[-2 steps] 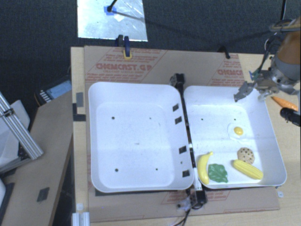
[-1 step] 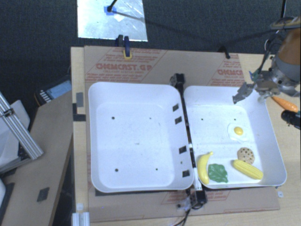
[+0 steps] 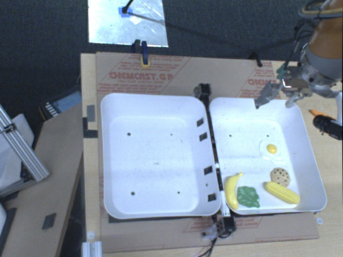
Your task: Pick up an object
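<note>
Both white bins, the left bin and the right bin, look like smooth moulded plastic with a soft sheen. They sit on a flat brown cardboard sheet, matt, printed with red lettering. The desk beneath looks like pale, matt wood or laminate. At the upper left of the frame lies a shiny, crinkled silver sheet, like foil or brushed metal. Around it the floor is dark and rough, like carpet. The toy banana, corn cob and fried egg look like glossy plastic; the cookie is matt and speckled. The gripper is grey metal, dully shining.
</note>
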Robot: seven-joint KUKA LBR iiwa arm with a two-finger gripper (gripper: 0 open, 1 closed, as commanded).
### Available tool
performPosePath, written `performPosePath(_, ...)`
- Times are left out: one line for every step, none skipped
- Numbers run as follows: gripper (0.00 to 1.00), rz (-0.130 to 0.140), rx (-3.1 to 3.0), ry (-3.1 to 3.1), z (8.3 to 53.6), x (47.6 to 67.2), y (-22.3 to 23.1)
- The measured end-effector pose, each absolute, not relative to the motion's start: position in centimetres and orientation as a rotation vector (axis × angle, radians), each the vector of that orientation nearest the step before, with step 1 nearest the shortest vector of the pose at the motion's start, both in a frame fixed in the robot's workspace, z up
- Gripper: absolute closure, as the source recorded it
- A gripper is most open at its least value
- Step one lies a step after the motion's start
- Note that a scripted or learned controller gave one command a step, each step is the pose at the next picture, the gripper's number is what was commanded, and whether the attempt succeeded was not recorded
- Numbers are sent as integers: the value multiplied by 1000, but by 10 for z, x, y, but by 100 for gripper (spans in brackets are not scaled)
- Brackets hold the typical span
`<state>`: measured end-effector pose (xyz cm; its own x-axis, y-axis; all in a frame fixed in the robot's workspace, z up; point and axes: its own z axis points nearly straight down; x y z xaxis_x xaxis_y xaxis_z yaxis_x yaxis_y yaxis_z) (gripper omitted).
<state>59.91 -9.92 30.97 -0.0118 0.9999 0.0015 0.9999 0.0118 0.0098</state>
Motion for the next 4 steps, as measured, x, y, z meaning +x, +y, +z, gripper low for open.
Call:
performPosePath(0,14,2204,2229,386,590,-49)
performPosePath(0,27,2199,2223,546,564,2)
performPosePath(0,5,2210,2232,534,598,58)
performPosePath(0,4,2209,2236,535,536,121)
